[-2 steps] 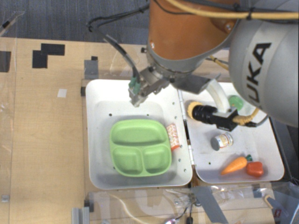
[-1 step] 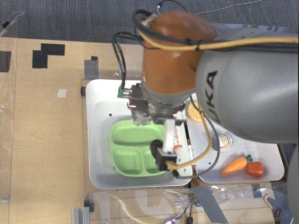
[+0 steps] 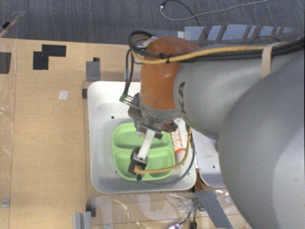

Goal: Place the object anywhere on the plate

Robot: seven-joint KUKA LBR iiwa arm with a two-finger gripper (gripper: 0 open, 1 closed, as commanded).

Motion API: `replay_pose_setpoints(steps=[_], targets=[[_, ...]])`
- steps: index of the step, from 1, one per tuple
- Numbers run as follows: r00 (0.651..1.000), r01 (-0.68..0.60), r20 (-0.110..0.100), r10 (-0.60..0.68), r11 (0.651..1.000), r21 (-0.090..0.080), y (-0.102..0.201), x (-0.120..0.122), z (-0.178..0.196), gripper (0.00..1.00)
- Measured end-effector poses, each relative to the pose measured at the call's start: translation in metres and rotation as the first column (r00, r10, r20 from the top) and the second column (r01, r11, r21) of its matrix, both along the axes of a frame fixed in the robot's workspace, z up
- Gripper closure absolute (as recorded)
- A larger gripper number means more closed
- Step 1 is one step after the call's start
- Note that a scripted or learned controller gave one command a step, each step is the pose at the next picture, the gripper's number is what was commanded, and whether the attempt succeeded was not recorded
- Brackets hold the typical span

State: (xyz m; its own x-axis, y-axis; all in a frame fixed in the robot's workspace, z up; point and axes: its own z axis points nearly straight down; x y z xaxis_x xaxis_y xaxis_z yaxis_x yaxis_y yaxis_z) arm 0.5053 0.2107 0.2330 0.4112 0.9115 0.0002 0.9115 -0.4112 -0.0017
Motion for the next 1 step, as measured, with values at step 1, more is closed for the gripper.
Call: replay_pose_setpoints(steps=[1], targets=[[1.000, 0.000, 0.001, 0.000, 1.000, 0.000, -0.0001, 0.0002, 0.0003, 0.00]])
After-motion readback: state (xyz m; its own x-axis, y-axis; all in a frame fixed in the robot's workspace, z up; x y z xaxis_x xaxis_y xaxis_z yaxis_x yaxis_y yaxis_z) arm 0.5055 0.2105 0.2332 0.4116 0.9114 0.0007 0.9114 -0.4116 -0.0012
